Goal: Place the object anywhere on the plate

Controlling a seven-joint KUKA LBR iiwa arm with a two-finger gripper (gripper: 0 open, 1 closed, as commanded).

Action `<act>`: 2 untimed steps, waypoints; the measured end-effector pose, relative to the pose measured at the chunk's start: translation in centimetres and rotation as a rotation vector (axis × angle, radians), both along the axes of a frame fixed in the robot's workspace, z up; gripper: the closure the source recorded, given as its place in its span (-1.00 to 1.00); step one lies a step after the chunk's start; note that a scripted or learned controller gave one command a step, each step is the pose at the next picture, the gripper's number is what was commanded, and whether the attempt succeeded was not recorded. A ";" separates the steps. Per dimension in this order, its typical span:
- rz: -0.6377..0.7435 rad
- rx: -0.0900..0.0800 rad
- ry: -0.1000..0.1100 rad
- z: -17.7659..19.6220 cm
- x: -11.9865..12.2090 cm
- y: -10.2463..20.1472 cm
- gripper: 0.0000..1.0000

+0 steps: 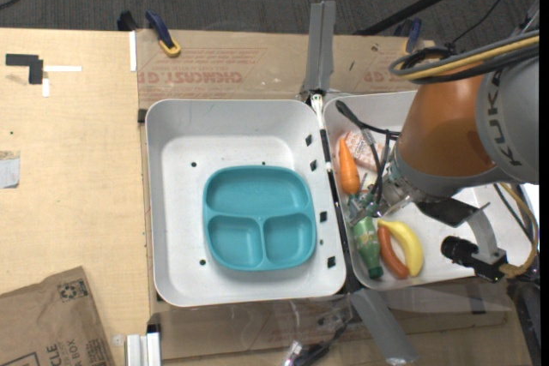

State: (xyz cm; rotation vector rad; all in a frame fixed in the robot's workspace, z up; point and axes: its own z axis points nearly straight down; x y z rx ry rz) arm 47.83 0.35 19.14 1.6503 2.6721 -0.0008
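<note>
A teal plate (pixel 257 217) with three compartments lies in the left bin (pixel 171 184). The right bin (pixel 446 270) holds several toy foods: an orange carrot (pixel 347 167), a green bottle-like piece (pixel 367 240), a red sausage (pixel 394 255), a yellow banana (pixel 409 244) and a pale pink item (pixel 367 152). My gripper (pixel 375 200) reaches down among these toys, just above the green piece and beside the carrot. The orange band and wrist cover most of it.
A grey divider post (pixel 321 47) stands between the bins at the back. A blue and yellow clamp (pixel 163 34) sits on the cardboard behind the left bin. A brown paper bag (pixel 51 321) lies at the lower left. Cables (pixel 463 60) run over the arm.
</note>
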 end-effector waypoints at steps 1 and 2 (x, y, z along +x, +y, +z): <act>-0.120 -0.001 0.003 -0.1 4.3 5.7 1.00; -0.265 -0.001 0.004 -0.1 1.3 9.4 1.00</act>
